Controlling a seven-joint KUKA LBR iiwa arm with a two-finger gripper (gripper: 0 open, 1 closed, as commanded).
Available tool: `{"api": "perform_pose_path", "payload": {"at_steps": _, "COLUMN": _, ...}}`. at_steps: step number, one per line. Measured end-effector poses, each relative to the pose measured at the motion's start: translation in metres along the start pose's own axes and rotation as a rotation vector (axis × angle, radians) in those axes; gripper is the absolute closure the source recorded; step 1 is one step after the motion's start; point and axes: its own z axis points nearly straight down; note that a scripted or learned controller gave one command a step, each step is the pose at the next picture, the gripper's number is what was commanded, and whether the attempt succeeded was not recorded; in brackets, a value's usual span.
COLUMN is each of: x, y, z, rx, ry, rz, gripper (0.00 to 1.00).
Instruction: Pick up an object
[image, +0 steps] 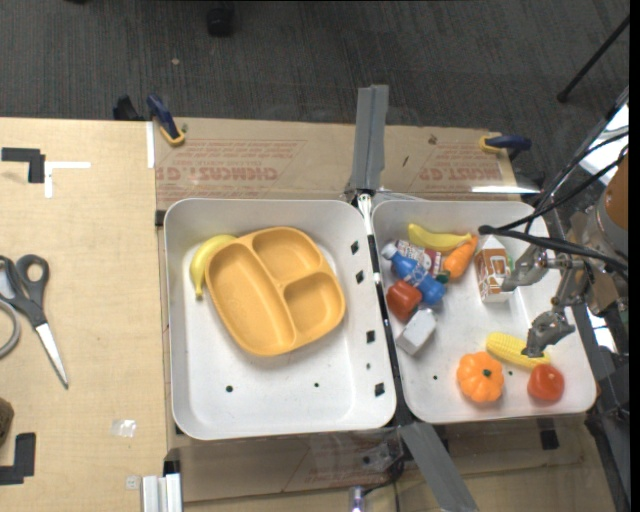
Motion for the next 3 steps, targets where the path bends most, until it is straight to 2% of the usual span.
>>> {"api": "perform_pose_path", "payload": {"at_steps": 1, "x": -0.104, "y": 0.027, "z": 0.168, "rx": 0.000, "ry": -0.004, "rz": 0.290, "gripper": 0.00}}
{"api": "perform_pose_path", "payload": {"at_steps": 2, "x": -0.154, "y": 0.024, "z": 0.184, "rx": 0.001, "ry": -0.009, "rz": 0.229, "gripper": 0.00}}
{"api": "perform_pose_path", "payload": {"at_steps": 3, "x": -0.138, "y": 0.028, "z": 0.184, "rx": 0.002, "ry": -0.023, "rz": 0.407, "gripper": 0.00}}
